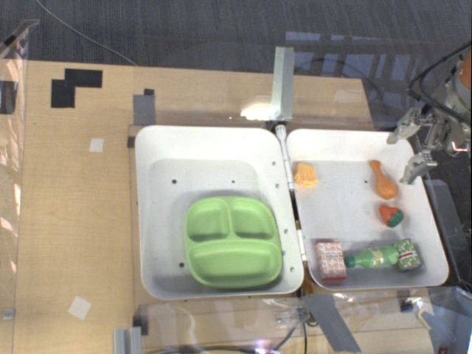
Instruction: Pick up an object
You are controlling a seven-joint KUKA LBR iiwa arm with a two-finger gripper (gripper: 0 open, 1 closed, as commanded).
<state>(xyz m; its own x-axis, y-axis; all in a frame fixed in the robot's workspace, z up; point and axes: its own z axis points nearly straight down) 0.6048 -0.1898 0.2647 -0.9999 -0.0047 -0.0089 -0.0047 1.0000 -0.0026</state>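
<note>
Pale wood bench (74,220) carries your two white bins side by side, and the gripper (415,147) hangs at the far right corner of the right bin (346,205), its two fingers spread wide with nothing between them. You have several candidates in that bin: an orange carrot-shaped toy (383,181) just beside the gripper, a small red and green piece (391,215) a little nearer the camera, a yellow-orange lump (305,175) by the divider, a green bottle (381,257) lying on its side along the near wall, and a small pink-labelled box (330,260) touching the bottle's cap end. The left bin (158,168) holds a green divided plate (232,240). Your nearest target is probably the carrot toy, and its rounded, tapered body looks likely to squirt out if the fingers close off-centre. Watch the bin's rim too: the gripper sits right over the wall, so a straight descent could strike the edge. If you go for the bottle instead, it may roll, and the box against it could get nudged or caught along with it.
</note>
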